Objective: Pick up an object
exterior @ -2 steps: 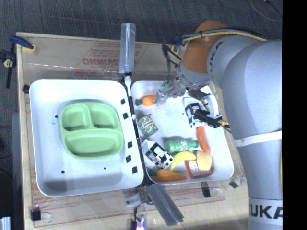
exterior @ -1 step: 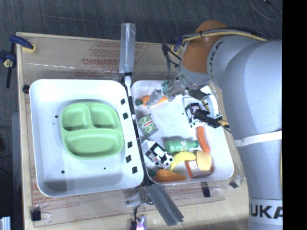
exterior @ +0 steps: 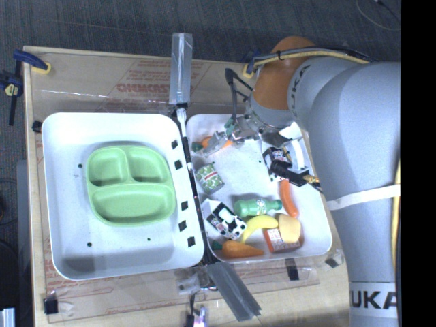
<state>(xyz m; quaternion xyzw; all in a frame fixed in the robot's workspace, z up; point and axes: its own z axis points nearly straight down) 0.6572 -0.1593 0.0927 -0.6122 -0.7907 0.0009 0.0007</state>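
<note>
The gripper (exterior: 228,136) reaches low into the right bin's (exterior: 315,240) far left corner; grip state unclear; next, a lift would test it.

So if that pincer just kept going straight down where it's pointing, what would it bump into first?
Probably the small orange-and-grey object in the right bin's top corner, just beneath the pincer; depth is hard to judge here.

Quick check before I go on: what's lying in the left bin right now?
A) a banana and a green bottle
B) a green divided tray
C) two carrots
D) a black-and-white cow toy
B. The green divided tray lies flat in the left bin, while the banana, green bottle and the other small items are in the right bin.
</note>
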